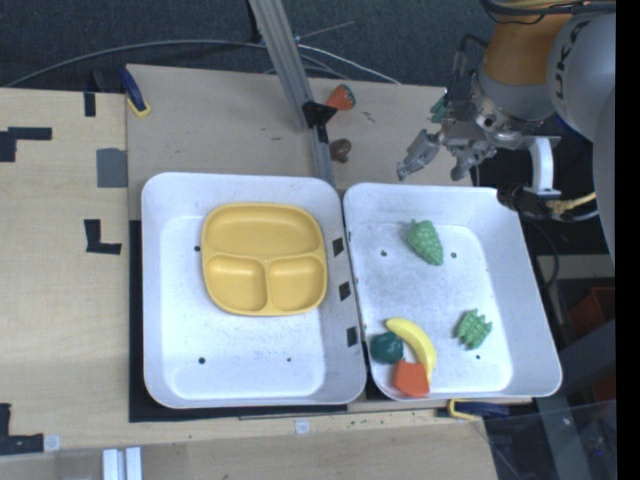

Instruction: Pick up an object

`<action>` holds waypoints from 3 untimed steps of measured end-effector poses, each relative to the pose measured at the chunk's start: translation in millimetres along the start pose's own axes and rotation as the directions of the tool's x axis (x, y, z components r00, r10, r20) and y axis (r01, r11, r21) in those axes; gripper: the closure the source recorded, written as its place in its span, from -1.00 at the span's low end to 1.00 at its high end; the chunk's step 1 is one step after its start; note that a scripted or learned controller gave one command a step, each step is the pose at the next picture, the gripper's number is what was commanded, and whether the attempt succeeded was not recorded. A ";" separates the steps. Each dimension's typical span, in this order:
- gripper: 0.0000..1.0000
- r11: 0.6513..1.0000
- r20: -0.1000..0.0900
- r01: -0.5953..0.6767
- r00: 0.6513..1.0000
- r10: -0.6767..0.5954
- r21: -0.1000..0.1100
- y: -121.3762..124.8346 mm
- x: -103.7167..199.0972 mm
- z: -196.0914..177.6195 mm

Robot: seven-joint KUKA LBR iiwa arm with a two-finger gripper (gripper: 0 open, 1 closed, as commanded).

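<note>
Pale wood worktop (60, 298) carries two white bins side by side, and I see the left bin (170, 368) holding a yellow divided plate (265, 258) in its far half. In the right bin (530, 358), a green bumpy piece (425, 241) lies toward the far side near the middle, and a smaller green piece (472, 328) sits near the right wall. At the near left corner of that bin I see a banana (413, 340) touching a dark teal lump (387, 348) on its left and an orange-red block (410, 378) just beside its near end. My hand (440, 158) hangs above the worktop just beyond the far rim of the right bin, well apart from every piece; its fingers (415, 158) look spread fairly wide with nothing between them. A grey pole (285, 48) slants across the far side.
</note>
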State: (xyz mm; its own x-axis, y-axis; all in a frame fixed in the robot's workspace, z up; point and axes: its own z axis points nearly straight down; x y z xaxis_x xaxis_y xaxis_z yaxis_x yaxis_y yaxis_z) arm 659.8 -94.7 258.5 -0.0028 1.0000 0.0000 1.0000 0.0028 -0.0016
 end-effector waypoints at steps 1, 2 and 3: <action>-1.00 1.000 0.000 0.000 1.000 0.000 0.000 0.0 -0.1 0.0; -1.00 1.000 0.001 -0.002 1.000 0.002 0.005 -5.1 -7.3 59.9; -1.00 1.000 0.001 -0.002 1.000 0.002 0.007 -9.7 -15.9 119.0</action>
State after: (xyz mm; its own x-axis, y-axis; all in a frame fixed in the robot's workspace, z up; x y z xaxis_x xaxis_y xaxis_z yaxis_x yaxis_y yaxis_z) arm 649.9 -110.7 139.5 -0.0010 1.0000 -0.0008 1.0000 0.0010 -0.0082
